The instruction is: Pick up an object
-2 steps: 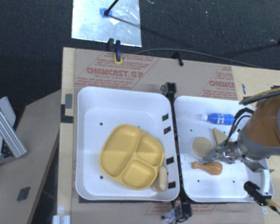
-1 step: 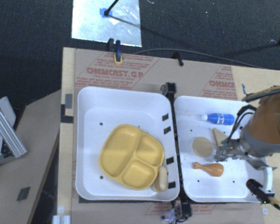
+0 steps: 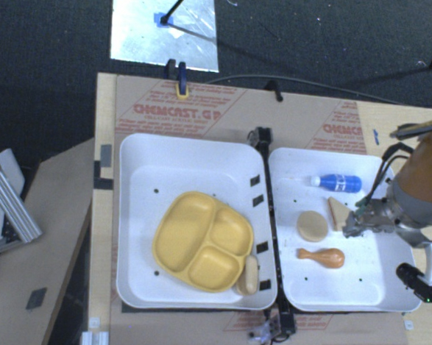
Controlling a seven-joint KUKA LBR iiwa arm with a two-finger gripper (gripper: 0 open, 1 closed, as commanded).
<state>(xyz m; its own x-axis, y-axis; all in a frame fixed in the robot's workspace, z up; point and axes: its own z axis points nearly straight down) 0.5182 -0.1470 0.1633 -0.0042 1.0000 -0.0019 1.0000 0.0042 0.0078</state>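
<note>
**Arm over right bin, nothing visibly gripped**

Bench: tan board with red CHEMCAST print (image 3: 177,112), two white bins side by side; left bin (image 3: 195,159) holds yellow divided tray (image 3: 202,241) with a beige roll (image 3: 249,274) touching its lower right edge; right bin (image 3: 355,288) holds blue bottle (image 3: 339,183) lying flat near the far wall, round tan disc (image 3: 312,226), tan wedge (image 3: 338,212) just beside the disc, orange-brown drumstick (image 3: 322,257) below the disc; gripper (image 3: 354,226) sits low at the wedge's right side, near the disc; can't tell finger state, too blurred. Room: dark carpet floor (image 3: 47,60); shiny metal sheet (image 3: 166,23) on it beyond the bench; aluminium extrusion (image 3: 4,197) at left.
</note>
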